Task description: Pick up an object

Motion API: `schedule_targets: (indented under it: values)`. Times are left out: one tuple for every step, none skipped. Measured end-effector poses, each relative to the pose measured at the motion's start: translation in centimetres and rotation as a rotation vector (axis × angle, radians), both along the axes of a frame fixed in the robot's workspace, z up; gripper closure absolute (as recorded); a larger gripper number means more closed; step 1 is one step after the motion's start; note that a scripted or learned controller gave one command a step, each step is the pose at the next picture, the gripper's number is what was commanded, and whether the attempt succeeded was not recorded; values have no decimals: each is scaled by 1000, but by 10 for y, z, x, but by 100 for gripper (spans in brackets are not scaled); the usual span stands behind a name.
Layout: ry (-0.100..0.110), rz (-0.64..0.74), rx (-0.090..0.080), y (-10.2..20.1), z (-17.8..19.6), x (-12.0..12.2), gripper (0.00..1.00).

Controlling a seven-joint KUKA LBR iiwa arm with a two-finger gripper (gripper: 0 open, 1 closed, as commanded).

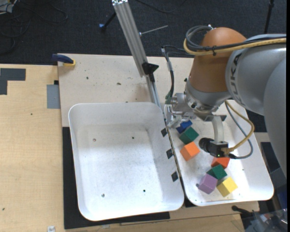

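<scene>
Lettering "KUKA" marks the arm (pixel 241 74); tool (pixel 183 122) grip state cannot be told.

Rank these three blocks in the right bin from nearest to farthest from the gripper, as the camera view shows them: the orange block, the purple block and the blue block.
Measured from the gripper:
1. Blue block, right beside it, at the bin's upper end.
2. Orange block, lower down, by the bin's left wall.
3. Purple block, farthest, near the bin's lower end beside the yellow block.

grey arm (pixel 261 66), orange band, seemingly yellow cables.
</scene>
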State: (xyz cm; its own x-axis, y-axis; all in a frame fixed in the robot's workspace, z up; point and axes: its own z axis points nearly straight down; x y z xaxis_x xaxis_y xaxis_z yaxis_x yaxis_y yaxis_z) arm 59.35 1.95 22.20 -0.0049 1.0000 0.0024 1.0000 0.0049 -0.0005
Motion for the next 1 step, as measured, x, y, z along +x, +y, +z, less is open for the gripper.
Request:
schedule_targets:
  values:
    - [4, 0, 0, 52, -7, -8, 100]
